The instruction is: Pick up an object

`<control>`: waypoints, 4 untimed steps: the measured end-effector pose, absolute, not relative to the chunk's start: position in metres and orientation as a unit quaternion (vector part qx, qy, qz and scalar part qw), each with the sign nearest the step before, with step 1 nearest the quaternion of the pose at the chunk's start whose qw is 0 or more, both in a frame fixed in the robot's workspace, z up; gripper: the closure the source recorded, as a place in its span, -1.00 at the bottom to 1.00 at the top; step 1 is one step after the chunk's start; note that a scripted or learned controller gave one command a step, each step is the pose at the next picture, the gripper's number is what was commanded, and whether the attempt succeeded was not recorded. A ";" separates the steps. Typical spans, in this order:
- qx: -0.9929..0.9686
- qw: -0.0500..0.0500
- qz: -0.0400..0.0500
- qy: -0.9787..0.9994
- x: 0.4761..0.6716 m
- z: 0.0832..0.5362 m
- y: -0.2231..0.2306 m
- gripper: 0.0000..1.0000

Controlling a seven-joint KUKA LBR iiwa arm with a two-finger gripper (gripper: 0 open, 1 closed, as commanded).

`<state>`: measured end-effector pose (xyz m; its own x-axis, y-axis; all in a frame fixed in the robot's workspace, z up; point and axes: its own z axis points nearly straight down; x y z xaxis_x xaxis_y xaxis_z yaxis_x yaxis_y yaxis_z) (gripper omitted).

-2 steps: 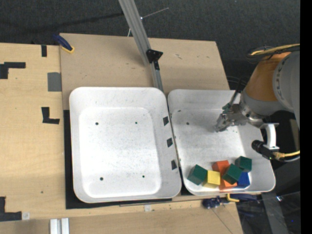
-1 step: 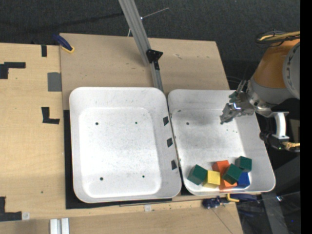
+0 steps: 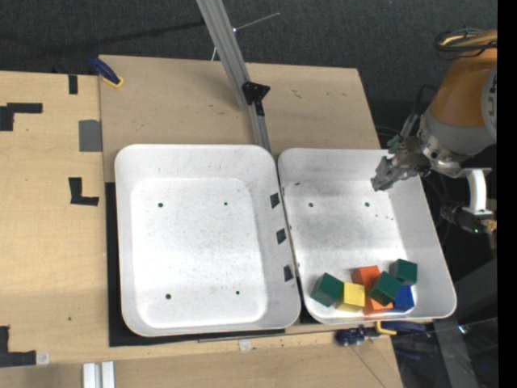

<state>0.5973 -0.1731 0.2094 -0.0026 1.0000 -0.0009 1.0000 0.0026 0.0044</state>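
Note:
A cluster of small blocks lies in the near right corner of the right bin (image 3: 323, 217): a dark green block (image 3: 327, 288), a yellow block (image 3: 353, 296), an orange block (image 3: 367, 276), a blue block (image 3: 403, 298) and two more green blocks (image 3: 405, 270). My gripper (image 3: 386, 176) hangs over the far right part of that bin, well back from the blocks. Nothing shows between its tips.
The left bin (image 3: 194, 233) sits beside the right one. A slanted metal pole (image 3: 230, 51) crosses the bench behind the bins. Black cables hang past the right bin's right rim.

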 end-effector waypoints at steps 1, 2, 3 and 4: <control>0.706 0.002 0.001 0.708 0.598 0.248 -0.173 1.00; 0.705 -0.001 0.000 0.709 0.585 0.242 -0.118 1.00; 0.705 -0.001 0.000 0.709 0.573 0.243 -0.068 1.00; 0.705 -0.002 0.000 0.709 0.572 0.229 -0.014 1.00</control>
